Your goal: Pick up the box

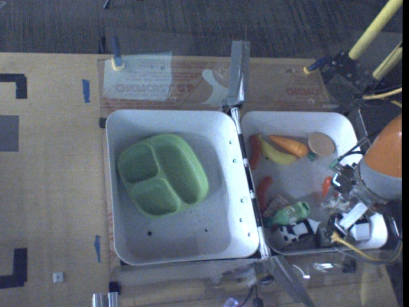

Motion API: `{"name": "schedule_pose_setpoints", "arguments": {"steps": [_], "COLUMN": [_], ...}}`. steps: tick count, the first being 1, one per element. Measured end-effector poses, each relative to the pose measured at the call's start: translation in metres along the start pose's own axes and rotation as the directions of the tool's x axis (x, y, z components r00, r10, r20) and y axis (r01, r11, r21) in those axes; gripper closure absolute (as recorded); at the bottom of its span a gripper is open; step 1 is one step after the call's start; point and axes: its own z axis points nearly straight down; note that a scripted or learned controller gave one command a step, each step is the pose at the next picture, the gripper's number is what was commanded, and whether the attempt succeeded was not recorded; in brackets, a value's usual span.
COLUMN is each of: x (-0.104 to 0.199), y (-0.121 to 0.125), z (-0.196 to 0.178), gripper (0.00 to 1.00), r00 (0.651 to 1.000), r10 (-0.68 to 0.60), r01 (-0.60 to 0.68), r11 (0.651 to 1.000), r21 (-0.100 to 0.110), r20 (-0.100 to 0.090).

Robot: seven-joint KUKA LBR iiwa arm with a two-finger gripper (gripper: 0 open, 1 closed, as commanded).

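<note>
cardboard by the look of it, the box (278, 204) lies flat low in the right bin (300, 118), touching a green bottle (291, 212). light, stiff, probably slick; its short edges look best. end effector (348, 219) hovers just right, its opening impossible to judge.

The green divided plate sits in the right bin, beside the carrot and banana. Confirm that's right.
Not right. The green divided plate lies in the left bin, apart from the food. The carrot and banana are in the right bin, as the camera view shows.
</note>
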Motion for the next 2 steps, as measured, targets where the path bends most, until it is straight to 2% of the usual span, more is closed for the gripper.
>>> {"name": "schedule_pose_setpoints", "arguments": {"steps": [1,2], "x": [0.0087,0.0077], "y": [-0.0011,-0.0018], "z": [-0.0021,-0.0107], "gripper": [0.00,1.00], "r00": [1.000,1.000], "r10": [-0.010,-0.012], "r01": [0.010,0.012], "r11": [1.000,1.000], "r21": [0.000,0.000], "r20": [-0.012,-0.005]}}
